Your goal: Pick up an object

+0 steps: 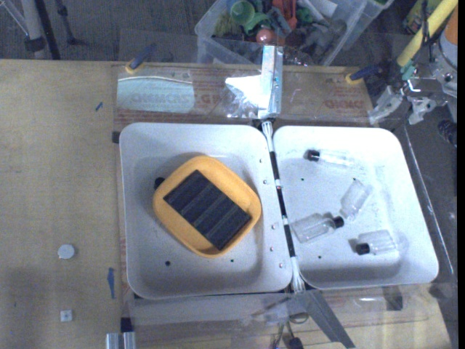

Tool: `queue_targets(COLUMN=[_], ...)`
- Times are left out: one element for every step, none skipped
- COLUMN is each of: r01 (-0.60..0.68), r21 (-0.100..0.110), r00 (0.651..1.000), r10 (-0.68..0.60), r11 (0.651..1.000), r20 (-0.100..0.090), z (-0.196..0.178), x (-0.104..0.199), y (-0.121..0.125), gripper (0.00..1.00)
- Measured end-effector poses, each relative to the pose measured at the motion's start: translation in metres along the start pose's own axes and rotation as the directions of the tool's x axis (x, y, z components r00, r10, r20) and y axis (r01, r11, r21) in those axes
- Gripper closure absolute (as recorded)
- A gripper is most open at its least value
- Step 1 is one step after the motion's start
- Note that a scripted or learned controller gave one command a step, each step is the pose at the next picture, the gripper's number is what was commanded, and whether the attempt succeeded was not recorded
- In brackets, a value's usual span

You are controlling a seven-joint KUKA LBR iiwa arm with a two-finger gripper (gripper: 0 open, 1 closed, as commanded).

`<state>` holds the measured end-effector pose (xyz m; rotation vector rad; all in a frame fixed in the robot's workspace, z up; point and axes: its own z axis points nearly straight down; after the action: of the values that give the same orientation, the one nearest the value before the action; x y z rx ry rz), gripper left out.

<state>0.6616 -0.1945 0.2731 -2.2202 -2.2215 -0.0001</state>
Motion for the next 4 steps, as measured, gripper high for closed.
queue_targets(r01=[0.120, 0.158, 0.170, 0.255], r21=[-0.001, -0.007, -0.003, 0.001], r00=[0.993, 0.987, 0.986, 0.967], r10=[-0.120, -0.158, -0.170, -0.255], r11=[0.993, 0.987, 0.986, 0.967], r20=[0.001, 0.003, 0.002, 0.000], z=[0.076, 0.186, 0.017, 0.095], x=[0.029, 0.046, 0.026, 0.046], y=[-0.067, -0.052, -0.153, -0.183], gripper=[0.00, 0.00, 0.00, 0.00])
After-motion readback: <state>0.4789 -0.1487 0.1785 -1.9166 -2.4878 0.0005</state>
